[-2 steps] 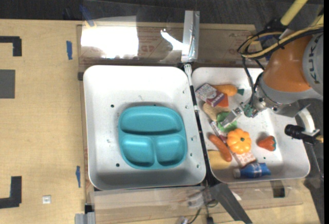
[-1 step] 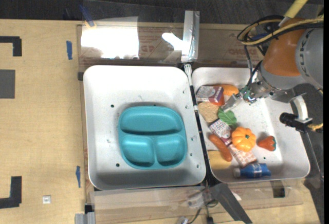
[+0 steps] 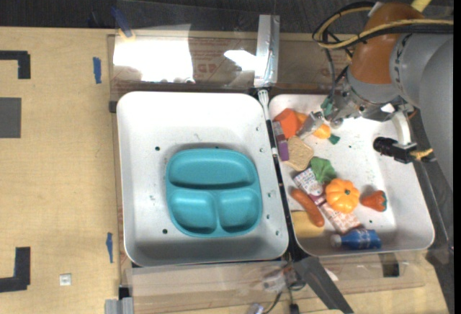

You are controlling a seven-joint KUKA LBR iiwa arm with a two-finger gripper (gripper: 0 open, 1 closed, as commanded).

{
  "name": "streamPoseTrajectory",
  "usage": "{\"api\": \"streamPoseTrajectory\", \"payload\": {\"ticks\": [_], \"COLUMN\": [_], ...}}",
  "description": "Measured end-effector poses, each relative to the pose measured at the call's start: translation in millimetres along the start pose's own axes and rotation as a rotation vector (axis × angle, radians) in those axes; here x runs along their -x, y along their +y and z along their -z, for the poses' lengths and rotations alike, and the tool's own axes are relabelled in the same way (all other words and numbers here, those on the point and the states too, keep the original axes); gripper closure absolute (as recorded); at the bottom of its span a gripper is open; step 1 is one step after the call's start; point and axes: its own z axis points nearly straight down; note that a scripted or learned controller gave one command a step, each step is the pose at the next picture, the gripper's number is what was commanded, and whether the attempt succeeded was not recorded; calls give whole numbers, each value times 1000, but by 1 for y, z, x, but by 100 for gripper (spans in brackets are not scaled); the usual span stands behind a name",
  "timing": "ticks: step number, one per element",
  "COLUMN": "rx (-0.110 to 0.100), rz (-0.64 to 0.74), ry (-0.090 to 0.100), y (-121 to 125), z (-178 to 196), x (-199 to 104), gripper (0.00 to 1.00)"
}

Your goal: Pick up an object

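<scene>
My gripper (image 3: 322, 118) reaches down into the far left part of the right bin (image 3: 410, 190). It hangs just above a small yellow piece (image 3: 323, 132) and right of an orange wedge (image 3: 289, 122). In front of these lie a tan cracker (image 3: 300, 154), a green toy (image 3: 322, 168), an orange pumpkin (image 3: 341, 194), a red pepper (image 3: 374, 199), a hot dog (image 3: 308, 207) and a blue bottle (image 3: 358, 239). Nothing is visibly lifted off the bin floor.
The left bin (image 3: 137, 125) bears a teal divided tray (image 3: 212, 190). A black part (image 3: 392, 148) of the arm sticks out over the right bin's right side. A clear panel (image 3: 187, 53) stands behind the left bin. Yellow cables (image 3: 338, 28) loop behind the wrist.
</scene>
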Motion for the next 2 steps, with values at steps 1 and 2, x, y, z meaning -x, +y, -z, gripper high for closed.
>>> {"api": "streamPoseTrajectory", "payload": {"ticks": [1, 2], "rx": [-2, 8], "rz": [5, -215], "ry": [1, 2], "y": [1, 28], "z": [11, 102], "x": [-1, -75], "gripper": [100, 100]}}
